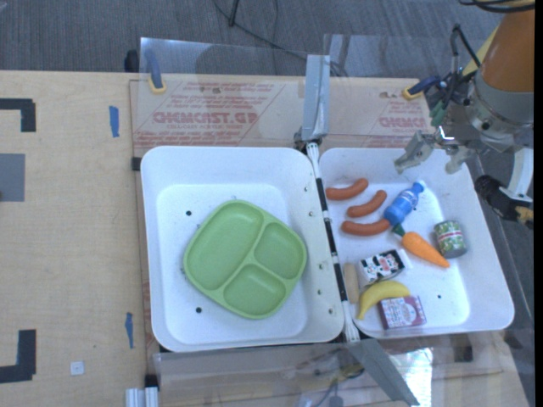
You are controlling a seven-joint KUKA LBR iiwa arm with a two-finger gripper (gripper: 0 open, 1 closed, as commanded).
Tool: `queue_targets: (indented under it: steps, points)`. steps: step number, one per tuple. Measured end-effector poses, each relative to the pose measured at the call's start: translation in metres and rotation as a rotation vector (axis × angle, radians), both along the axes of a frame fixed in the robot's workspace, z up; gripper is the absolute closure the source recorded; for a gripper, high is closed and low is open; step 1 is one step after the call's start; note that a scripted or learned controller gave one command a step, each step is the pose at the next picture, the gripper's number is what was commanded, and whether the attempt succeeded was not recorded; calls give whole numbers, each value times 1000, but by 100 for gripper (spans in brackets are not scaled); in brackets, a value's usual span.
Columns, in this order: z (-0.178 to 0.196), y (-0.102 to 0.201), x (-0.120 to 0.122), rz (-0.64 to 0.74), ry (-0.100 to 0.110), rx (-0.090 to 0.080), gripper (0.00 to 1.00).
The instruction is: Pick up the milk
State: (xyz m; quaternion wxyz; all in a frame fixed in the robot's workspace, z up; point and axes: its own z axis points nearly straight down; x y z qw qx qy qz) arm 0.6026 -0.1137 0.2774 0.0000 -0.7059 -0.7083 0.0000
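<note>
Could easily go wrong through crowding: lying in the near left part of the right bin (484,299), with the milk (381,265) wedged just far of the banana (383,296) and close to the carrot (423,249), so risks clipping or dragging a neighbour on the way down. Might also close on the banana or the small pink box (401,312) instead, given so little room. Hovering well apart from the carton, at the far right of that bin, with the gripper (434,154) spread wide and grasping nothing. Could also slip off a carton lying flat and low. In the left bin (161,227): just a green divided plate (245,258). In the right bin, besides the above: three sausages (364,203) at far left, a blue bottle (403,205), a green can (450,238).
</note>
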Motion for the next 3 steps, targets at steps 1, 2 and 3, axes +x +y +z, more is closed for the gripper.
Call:
queue_targets:
  steps: [1, 2, 3]
  points:
    - [-181, 8, -39, 117, -1, 0, 0]
    - [-184, 16, -98, 332, 1, 2, 0]
    - [-174, 14, -97, 326, -4, 0, 100]
